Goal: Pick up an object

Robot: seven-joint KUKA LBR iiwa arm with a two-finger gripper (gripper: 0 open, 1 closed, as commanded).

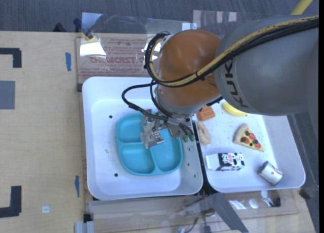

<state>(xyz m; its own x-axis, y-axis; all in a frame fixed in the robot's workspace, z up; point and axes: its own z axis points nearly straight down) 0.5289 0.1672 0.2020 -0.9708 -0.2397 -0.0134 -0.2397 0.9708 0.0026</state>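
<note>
A blue divided tray (147, 151) lies in the left bin (96, 141), the gripper (154, 137) poised over its centre; whether it is released or clenched cannot be told. In the right bin (288, 146) rest a pizza-slice toy (248, 139), a black-and-white carton (227, 160) and a small cup (270, 171).

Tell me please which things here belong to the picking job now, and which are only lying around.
In the job:
- gripper, low over the left bin
- blue divided tray, directly under it

Lying about, in the right bin:
- pizza slice toy
- black and white carton
- small silver can
- yellow banana, partly hidden by the arm
</note>
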